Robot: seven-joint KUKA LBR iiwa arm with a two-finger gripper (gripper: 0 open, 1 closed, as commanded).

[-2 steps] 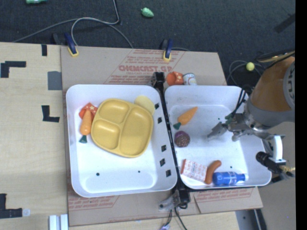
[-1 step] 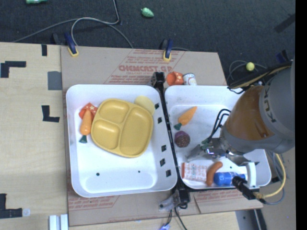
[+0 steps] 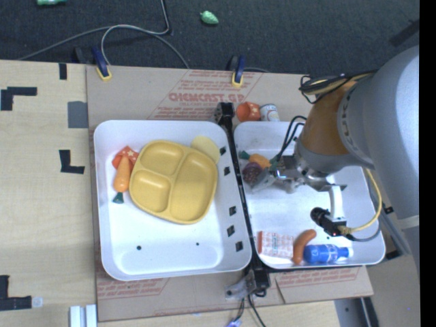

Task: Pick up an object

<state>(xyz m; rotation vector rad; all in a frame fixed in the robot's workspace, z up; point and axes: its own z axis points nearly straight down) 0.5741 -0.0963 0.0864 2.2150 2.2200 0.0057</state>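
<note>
My gripper [image 3: 274,174] is low in the left part of the right bin [image 3: 361,182], below the orange band of the arm. Just to its left lie a small orange-and-yellow item [image 3: 258,161] and a dark brown round item [image 3: 251,174], close to or touching the gripper tip; I cannot tell which. Along the right bin's front edge lie a blue bottle [image 3: 325,253], a sausage [image 3: 304,246] and a red-and-white packet [image 3: 273,243].
The left bin [image 3: 163,251] holds a yellow divided plate [image 3: 173,181], a carrot [image 3: 122,176], a red piece [image 3: 125,156] and a pale yellow item [image 3: 205,146]. Behind the bins sit an orange ball [image 3: 248,110] and a small white bottle [image 3: 269,112]. A black divider [image 3: 237,182] separates the bins.
</note>
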